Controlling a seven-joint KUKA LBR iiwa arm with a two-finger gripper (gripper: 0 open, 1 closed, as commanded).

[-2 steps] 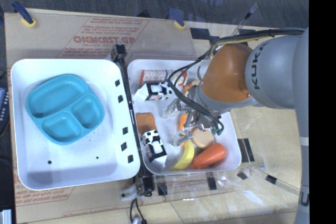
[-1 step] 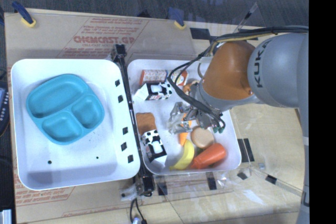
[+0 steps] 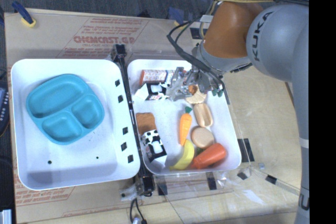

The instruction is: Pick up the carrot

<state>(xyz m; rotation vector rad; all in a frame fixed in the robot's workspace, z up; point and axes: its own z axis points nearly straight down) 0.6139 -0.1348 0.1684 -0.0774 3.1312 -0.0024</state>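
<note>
Carrot (image 3: pixel 185 126) lies in the right bin (image 3: pixel 232 128), roughly mid-bin, leafy green end pointing far, tip pointing near toward the banana (image 3: pixel 184 156). Tight clutter: hot dog bun (image 3: pixel 202 115) just right of it, round bread roll (image 3: pixel 202 137) touching or nearly touching its lower right, banana at its near tip, red pepper-like toy (image 3: pixel 211 155) further near-right. Left side of the carrot is open white floor, with a brown bread slice (image 3: pixel 146 122) and a cow-print carton (image 3: pixel 154 145) well left. Gripper (image 3: pixel 185 85) hangs at the far part of the right bin, above the carrot's green end, near a small box (image 3: pixel 154 77); metal parts blur together, so finger spacing cannot be told, and nothing is visibly held. Left bin (image 3: pixel 31 165) holds a blue divided plate (image 3: pixel 65 107), irrelevant. Step in hand looks like the approach, grasp not yet made. To do well: shift the gripper nearer over the carrot's middle, align the fingers across its short axis, one finger into the free left side, the other into the narrow gap by the bun. Risk: catching the bun or roll instead.
</note>
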